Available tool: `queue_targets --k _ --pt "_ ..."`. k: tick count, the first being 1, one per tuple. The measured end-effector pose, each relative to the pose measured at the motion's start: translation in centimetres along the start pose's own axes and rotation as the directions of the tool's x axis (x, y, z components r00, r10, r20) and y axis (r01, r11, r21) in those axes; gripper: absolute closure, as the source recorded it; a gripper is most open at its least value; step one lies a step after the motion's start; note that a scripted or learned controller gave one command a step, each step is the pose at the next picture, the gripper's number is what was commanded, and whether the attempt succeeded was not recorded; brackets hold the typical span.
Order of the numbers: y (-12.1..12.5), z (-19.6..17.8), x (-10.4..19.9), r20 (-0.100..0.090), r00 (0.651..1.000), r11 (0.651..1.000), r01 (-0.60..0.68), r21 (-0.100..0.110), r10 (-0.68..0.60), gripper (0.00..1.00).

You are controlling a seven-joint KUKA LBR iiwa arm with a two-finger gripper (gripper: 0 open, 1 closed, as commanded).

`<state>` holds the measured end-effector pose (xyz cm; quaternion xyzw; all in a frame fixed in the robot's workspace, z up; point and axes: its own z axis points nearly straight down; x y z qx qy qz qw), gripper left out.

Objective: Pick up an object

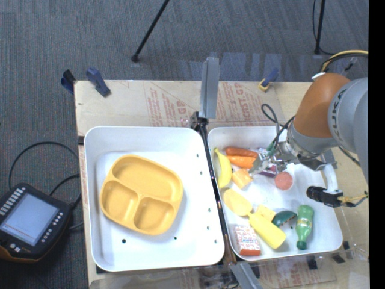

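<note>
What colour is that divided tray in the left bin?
Yellow: the divided tray shows plainly in the camera view.

My bins (150, 138) look smooth, glossy white plastic; the yellow tray (142, 194) matt plastic; the bench (150, 104) beneath rough, printed brown cardboard.

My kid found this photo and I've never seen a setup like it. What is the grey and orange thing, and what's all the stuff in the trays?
It is a robot arm, photographed from one fixed camera above the bench. It reaches in from the right, and its gripper is down in the right bin. That bin holds toy food: a banana, carrots, a green bottle, a small box. The left bin holds a yellow divided plate. Whether the gripper grips anything is unclear. A control tablet lies on the floor.
</note>
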<state>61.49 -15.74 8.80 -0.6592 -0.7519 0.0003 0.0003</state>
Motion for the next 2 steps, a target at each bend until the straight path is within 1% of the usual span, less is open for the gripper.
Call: queue_targets --k 1,2 --pt "-0.2 -0.7 0.1 -0.004 1.0 1.0 -0.001 0.009 0.001 1.0" --pt "4.7 -10.2 12.1 -0.002 0.999 0.999 0.044 -0.004 -0.044 1.0"
